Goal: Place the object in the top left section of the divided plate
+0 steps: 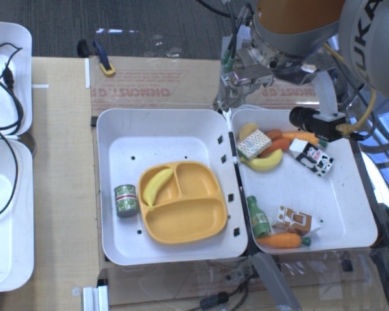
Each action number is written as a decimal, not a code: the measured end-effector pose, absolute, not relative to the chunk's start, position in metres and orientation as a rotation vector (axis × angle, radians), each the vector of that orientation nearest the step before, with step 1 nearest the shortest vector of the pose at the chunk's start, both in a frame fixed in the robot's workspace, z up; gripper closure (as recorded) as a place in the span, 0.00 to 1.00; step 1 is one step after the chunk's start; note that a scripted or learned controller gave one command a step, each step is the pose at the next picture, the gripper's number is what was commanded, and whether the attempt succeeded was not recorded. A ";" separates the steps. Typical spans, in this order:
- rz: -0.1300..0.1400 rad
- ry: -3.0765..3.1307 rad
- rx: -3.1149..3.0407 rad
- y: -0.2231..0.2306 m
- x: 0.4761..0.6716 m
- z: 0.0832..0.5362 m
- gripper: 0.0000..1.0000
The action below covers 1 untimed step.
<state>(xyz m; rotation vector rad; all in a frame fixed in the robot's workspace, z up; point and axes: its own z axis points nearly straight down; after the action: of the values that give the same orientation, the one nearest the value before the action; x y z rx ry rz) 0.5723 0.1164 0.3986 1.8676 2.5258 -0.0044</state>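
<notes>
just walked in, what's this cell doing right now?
Pick-and-place between two bins. The KUKA arm is up over the far rim where the bins meet, with nothing visibly in its gripper. A banana already lies in the top left section of the yellow divided plate in the left bin, beside a small can. The right bin holds the rest: another banana, cartons, carrots, a green bottle.

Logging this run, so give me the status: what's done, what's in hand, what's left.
Done, by the look of it: a banana lies in the top left section of the yellow divided plate in the left bin. In hand: no object visible at the gripper, raised above the bins' shared wall. Left: apparently nothing.
</notes>
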 end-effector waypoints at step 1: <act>-0.006 2.470 1.945 0.089 0.511 0.238 1.00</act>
<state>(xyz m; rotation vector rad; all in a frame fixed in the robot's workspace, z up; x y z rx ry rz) 0.5108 0.0894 0.2384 1.9446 2.4701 -0.0064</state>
